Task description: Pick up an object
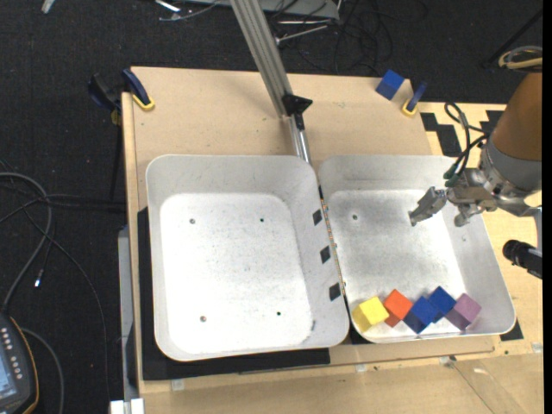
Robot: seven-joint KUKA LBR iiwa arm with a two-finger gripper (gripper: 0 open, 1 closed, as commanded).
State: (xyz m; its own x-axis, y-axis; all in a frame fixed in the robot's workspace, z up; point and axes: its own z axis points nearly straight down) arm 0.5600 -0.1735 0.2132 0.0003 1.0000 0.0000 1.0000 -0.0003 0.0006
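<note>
Left bin [172, 231] on the bench: bare white floor w/ dark specks, nothing to grab. Right bin [379, 188] has the targets, all bunched along its near edge: yellow cube [371, 312], orange cube [398, 304], blue cube [429, 309], purple cube [465, 310] at the near-right corner, each touching the next. Gripper [442, 210] hovers over the bin's far-right part, fingers spread apart, nothing between them, well apart from the cubes. To do this well: come down on an end cube, prob. yellow or purple, jaws across its free sides, since neighbours and the bin wall crowd the rest. A stray blue block [391, 83] sits at the bench's far edge.
</note>
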